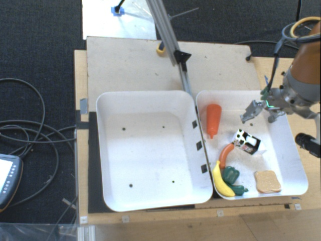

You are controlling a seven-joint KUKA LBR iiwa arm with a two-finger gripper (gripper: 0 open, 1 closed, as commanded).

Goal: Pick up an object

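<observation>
Left bin (108, 109): from my remote seat I saw bare white floor with a few dark dots; it sat on the desk (125, 59) touching the right bin along the divider.
Right bin (293, 149): it held every candidate for the pick.
Carrot (213, 118): an orange piece lay lengthwise at the far left of the right bin, just beside the divider.
Near-left cluster: a yellow banana (220, 182), a green pepper-like toy (231, 175) and a small orange-red curved piece (225, 152) were touching or nearly so.
Black-and-white block (247, 142): it lay near the bin's middle, apart from its neighbours.
Toast slice (267, 181): it lay flat at the near right.
End effector (261, 109): it hovered over the far right part of the right bin with nothing between its fingers; they looked spread apart, though I would not swear how wide.
Step in hand: I judged this the approach, with no grasp made.
Doing it well: I would have aimed at the block, the closest isolated item, centred the fingers over it and descended straight, avoiding the crowded cluster and bin wall.
</observation>
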